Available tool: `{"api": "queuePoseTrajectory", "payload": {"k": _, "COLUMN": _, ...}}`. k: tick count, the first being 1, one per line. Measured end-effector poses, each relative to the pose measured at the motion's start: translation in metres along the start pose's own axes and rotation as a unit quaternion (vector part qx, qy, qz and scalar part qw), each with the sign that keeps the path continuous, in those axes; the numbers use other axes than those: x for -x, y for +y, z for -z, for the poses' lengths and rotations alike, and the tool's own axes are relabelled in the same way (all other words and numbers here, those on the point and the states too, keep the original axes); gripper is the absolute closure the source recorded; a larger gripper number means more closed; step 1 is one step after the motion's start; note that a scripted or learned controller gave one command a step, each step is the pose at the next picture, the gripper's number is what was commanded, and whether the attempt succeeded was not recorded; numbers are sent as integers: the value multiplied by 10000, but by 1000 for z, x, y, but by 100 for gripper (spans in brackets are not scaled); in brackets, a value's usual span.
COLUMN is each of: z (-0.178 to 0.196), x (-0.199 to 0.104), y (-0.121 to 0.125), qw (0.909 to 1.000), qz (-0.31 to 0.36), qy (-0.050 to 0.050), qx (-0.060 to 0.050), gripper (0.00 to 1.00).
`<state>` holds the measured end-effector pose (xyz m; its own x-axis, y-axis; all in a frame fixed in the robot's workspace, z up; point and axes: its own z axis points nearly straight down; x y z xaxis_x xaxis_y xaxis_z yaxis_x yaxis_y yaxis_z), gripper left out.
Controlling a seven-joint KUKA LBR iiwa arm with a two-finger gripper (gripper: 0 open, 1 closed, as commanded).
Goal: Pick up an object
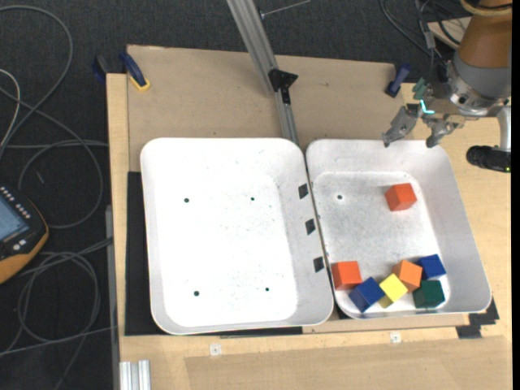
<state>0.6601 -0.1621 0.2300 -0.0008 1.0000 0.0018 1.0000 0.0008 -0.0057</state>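
My gripper [418, 133] hangs above the far edge of the right bin [455, 210], fingers spread open with nothing between them. A red cube [400, 197] lies alone in the bin's upper middle, below and slightly left of the gripper. Along the bin's near edge sit several cubes: an orange-red one [347, 274], a blue one [366, 292], a yellow one [393, 288], an orange one [410, 273], a second blue one [431, 266] and a dark green one [429, 294].
The left bin [162, 218] lies beside the right one, with black clips [309, 226] along their shared edge. A slanted metal rail [258, 47] crosses the bench's back. Cables and a handheld pendant [16, 230] lie on the floor at left.
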Motion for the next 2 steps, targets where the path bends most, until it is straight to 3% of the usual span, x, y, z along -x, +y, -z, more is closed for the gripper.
{"api": "queuePoseTrajectory", "payload": {"k": 1, "z": 3, "x": 0, "y": 1, "qw": 10000, "qz": 5, "qy": -8, "qx": 20, "gripper": 0}}
{"api": "queuePoseTrajectory", "payload": {"k": 2, "z": -52, "x": -7, "y": 9, "qw": 10000, "qz": 5, "qy": -1, "qx": 0, "gripper": 0}}
